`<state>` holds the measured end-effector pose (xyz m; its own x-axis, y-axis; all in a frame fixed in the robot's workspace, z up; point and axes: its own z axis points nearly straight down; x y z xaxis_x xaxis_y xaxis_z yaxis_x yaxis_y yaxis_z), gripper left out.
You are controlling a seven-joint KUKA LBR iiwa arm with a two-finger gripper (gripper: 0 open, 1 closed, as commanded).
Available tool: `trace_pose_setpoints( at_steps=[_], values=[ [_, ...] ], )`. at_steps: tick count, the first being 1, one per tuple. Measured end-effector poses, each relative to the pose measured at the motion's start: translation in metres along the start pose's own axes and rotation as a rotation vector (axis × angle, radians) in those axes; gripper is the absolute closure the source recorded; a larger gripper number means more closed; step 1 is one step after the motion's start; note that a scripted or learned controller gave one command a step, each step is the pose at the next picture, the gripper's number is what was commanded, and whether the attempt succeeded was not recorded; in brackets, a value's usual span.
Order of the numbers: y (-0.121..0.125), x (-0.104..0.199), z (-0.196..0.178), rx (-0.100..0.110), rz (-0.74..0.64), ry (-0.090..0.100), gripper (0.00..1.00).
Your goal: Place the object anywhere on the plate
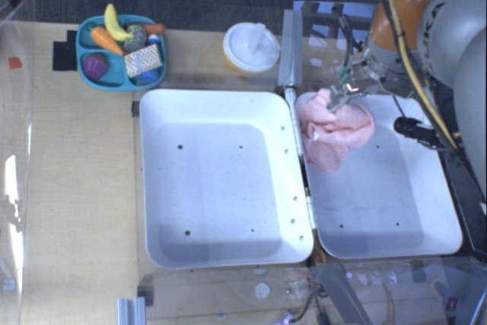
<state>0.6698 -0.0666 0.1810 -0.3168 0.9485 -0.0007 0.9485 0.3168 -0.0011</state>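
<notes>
in the camera view you see the gripper [344,86] low over the far left corner of the right bin [411,232], its tips at the top edge of the pink cloth [335,129]. the cloth is bunched and appears drawn up toward the tips, so it looks as if the pincer is clenched on a fold of the pink cloth, though the contact is small and partly hidden. the rest of the cloth lies on the bin floor, just beside the divider [298,156] that separates this bin from the left bin [221,179].

you are, by my reading, at the pick-up step: the cloth is not yet off the floor. the next move calls for a lift high enough to clear the bin wall before any carry.

beyond the left bin, on the bench, stands a white and yellow plate [251,47], well apart from the cloth; if that is the target, the carry must cross the divider and the far rim. farther along sits a blue tray [120,54] with toy food. a loose trailing cloth could snag on the divider.
</notes>
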Motion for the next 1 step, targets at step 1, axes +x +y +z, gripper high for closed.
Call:
trace_pose_setpoints(
  at_steps=[1],
  values=[
    [0.0020,0.0006,-0.0404,-0.001,-0.008,0.000,1.00]
  ],
)
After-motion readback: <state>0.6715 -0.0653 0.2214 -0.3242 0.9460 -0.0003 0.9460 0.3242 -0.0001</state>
